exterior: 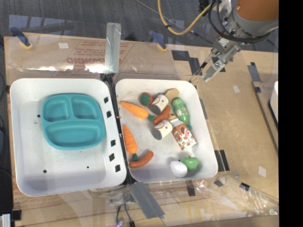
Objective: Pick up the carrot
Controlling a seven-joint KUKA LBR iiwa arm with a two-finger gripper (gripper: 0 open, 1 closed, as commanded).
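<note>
We see two carrots — orange, tapered, green-tipped — one (134, 110) lying slantwise, another (130, 140) beside the right bin's (203, 126) left wall. The gripper (213, 70) hangs above the tabletop (241, 126); whether its fingers are apart we cannot tell.

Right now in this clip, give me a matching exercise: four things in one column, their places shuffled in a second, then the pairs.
1. teal divided plate
2. white egg
3. pincer
4. carrot

A. near front corner of the right bin
B. above the bench, beyond the right bin's far right corner
C. in the left bin
D. right bin, near its left wall, far half

Pairs: 1-C, 2-A, 3-B, 4-D
</note>
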